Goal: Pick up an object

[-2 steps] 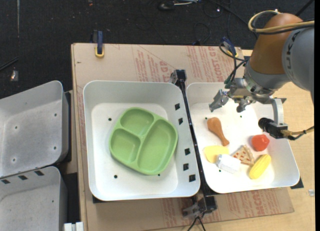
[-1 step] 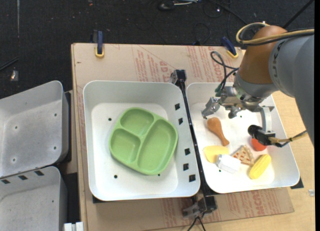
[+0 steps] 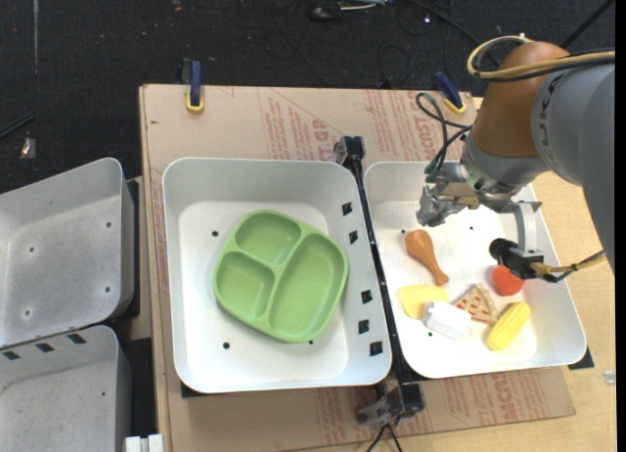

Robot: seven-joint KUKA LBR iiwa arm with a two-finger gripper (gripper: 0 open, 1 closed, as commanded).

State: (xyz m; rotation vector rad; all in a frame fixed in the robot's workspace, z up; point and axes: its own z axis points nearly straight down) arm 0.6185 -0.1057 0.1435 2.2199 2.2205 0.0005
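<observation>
Camera view, fixed above the bench: the arm [image 3: 548, 98] enters from the right and hangs over the far part of the right bin [image 3: 562, 342], with the gripper [image 3: 437, 207] pointing down toward the bin floor.

**Target relation.** The nearest candidate is the drumstick toy [image 3: 426, 253], lying on the bin floor just below and slightly left of the gripper as seen from above. Its long axis runs diagonally — rounded end toward the far left, narrow end toward the near right. By judgement, a short descent plus a small shift toward the near side would bring the fingers over it; closing across the narrow shaft rather than along the axis looks the safer approach.

**Other contents of the right bin.** Nearer the front edge lie a yellow piece [image 3: 418, 297], a white block [image 3: 448, 321], a toast-like slice [image 3: 476, 302], a yellow corn-shaped toy [image 3: 508, 326] and a red item [image 3: 507, 281]. These sit close together; the white block touches the yellow piece. All lie farther from the gripper than the drumstick toy.

**Left bin.** The left bin [image 3: 186, 342] holds a green divided plate [image 3: 282, 275], well apart from the gripper.

**Gripper state.** Finger spacing cannot be told from this angle — the wrist body and cabling obscure it. Nothing is visible in its grasp.

**Arm pose.** The orange band [image 3: 514, 98] sits above the wrist, the forearm running off to the right. No object appears lifted; the pick is judged not yet made.
</observation>
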